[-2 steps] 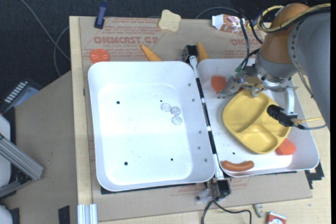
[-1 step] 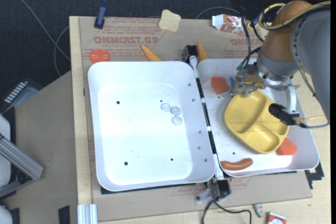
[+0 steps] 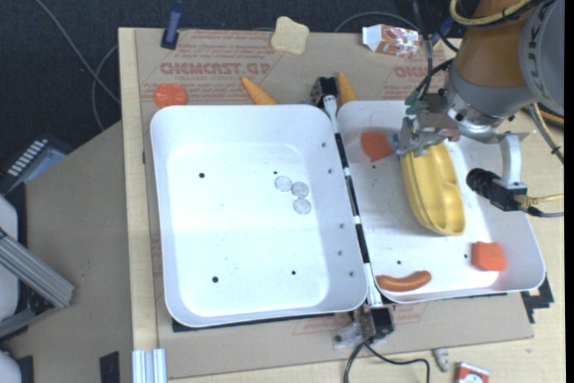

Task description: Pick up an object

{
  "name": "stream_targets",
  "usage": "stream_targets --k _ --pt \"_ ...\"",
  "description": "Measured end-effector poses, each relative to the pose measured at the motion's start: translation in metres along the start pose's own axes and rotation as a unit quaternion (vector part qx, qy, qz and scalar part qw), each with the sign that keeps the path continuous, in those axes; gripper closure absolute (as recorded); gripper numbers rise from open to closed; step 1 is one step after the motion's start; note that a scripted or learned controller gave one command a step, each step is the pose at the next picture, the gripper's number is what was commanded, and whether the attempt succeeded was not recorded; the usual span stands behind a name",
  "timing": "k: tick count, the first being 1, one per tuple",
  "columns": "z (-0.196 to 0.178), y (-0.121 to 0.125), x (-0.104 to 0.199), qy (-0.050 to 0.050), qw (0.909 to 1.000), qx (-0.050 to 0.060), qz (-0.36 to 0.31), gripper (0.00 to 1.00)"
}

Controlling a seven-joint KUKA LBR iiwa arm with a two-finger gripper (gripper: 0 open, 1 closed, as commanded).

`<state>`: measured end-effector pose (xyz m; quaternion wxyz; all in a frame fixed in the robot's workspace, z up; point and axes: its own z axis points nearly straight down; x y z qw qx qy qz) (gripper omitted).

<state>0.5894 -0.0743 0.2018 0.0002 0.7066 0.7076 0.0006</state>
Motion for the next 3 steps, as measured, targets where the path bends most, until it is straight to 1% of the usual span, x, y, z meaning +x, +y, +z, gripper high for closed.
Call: stream_targets --k 1,2,3 --pt "-0.015 -0.029 0.059 0.001 1.0 0.002 0.0 1.0" --pt "0.012 -0.063 0.085 0.0 1.0 0.003 0.0 1.0" --pt "-0.015 -0.069 0.116 -0.001 1.0 0.0 0.001 1.0"
